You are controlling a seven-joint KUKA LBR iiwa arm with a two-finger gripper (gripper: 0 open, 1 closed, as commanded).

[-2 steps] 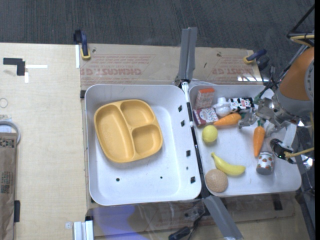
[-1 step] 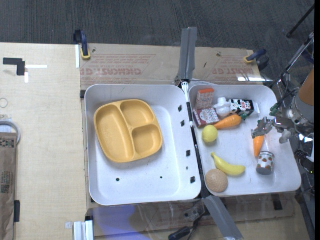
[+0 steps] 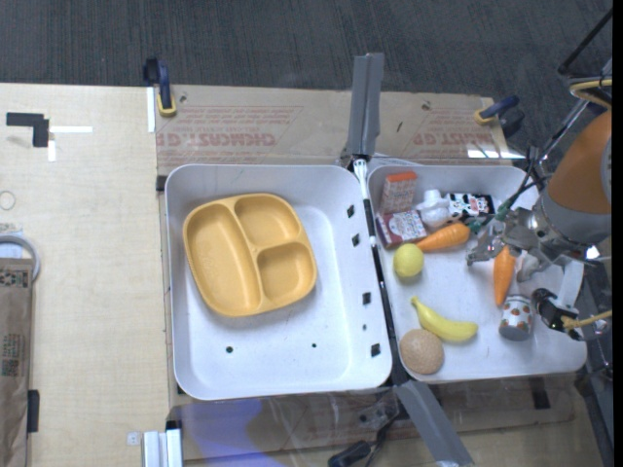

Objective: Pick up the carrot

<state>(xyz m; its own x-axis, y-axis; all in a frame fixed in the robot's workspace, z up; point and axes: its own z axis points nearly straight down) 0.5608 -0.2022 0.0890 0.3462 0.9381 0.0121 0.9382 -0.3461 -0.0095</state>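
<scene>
Two orange carrots are in the right bin (image 3: 555, 353). One carrot (image 3: 444, 238) lies flat near the bin's middle, its green top pointing right. The second carrot (image 3: 502, 278) points toward the front edge, and its thick end sits between the grey fingers of my gripper (image 3: 504, 252), which is shut on it. The arm with its orange band (image 3: 584, 173) comes in from the right above the bin's right wall.
The right bin also holds a lemon (image 3: 408, 261), a banana (image 3: 444, 321), a brown round fruit (image 3: 421, 351), a small can (image 3: 516, 320), food packets (image 3: 399, 212) and a carton (image 3: 461, 205). A yellow divided plate (image 3: 249, 253) lies in the left bin (image 3: 292, 358).
</scene>
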